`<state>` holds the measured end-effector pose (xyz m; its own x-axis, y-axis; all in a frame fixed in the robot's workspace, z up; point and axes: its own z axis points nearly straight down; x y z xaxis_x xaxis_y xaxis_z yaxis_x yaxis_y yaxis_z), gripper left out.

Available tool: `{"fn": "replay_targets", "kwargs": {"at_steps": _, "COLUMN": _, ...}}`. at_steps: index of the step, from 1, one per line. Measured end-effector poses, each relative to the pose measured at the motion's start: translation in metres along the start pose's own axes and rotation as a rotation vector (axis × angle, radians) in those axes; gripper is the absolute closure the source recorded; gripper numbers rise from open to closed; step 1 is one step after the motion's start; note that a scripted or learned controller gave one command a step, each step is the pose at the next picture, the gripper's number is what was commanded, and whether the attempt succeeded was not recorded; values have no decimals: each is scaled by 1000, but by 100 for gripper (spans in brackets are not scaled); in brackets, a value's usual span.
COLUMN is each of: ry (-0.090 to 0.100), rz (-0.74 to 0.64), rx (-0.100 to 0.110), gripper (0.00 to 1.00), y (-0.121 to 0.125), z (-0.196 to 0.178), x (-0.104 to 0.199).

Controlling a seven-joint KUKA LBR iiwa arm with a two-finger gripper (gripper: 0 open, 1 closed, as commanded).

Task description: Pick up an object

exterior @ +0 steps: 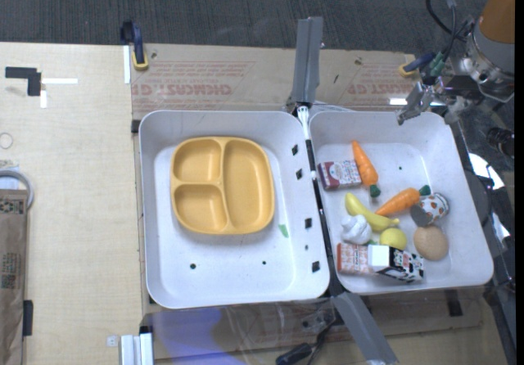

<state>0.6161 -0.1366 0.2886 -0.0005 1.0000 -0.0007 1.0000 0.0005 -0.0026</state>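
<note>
White right bin (458,273) crowded; end effector (419,101) at its far rim, opening indiscernible.

The pale wooden surface (74,191) carries a sheet of brown printed cardboard (221,81) along its far side. Two shallow white plastic bins sit side by side: the left bin (155,216) and the right bin (458,183), their inner rims touching.

Yellow tray (222,185), 2 orange carrots (364,160), white bins (155,216)
</note>
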Motion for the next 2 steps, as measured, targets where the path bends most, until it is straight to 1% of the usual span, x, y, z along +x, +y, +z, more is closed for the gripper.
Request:
{"fn": "replay_targets", "kwargs": {"at_steps": 1, "ry": 0, "rz": -73, "rx": -6, "gripper": 0, "y": -9, "z": 189, "x": 38}}
{"fn": "replay_targets", "kwargs": {"at_steps": 2, "ry": 0, "rz": 84, "rx": -2, "gripper": 0, "y": 5, "z": 162, "x": 13}}
